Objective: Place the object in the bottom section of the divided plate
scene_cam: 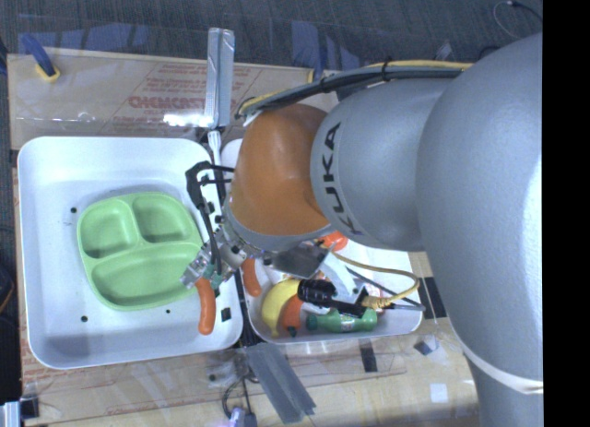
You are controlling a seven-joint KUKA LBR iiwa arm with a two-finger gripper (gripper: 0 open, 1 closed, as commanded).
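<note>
While the gripper (205, 273) is clamped on an orange carrot (206, 307), it hangs just right of the green divided plate (138, 248).

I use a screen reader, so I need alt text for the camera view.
A grey and orange robot arm's claw hangs by the lower right edge of a green divided plate in the left white bin, an orange carrot-like object just below it. The right bin holds toy foods.

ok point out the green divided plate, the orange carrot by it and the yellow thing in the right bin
green divided plate (138, 279), camera view, bottom section floor
orange carrot (206, 310), camera view, middle of its body
yellow thing (277, 301), camera view, its rounded top
</note>
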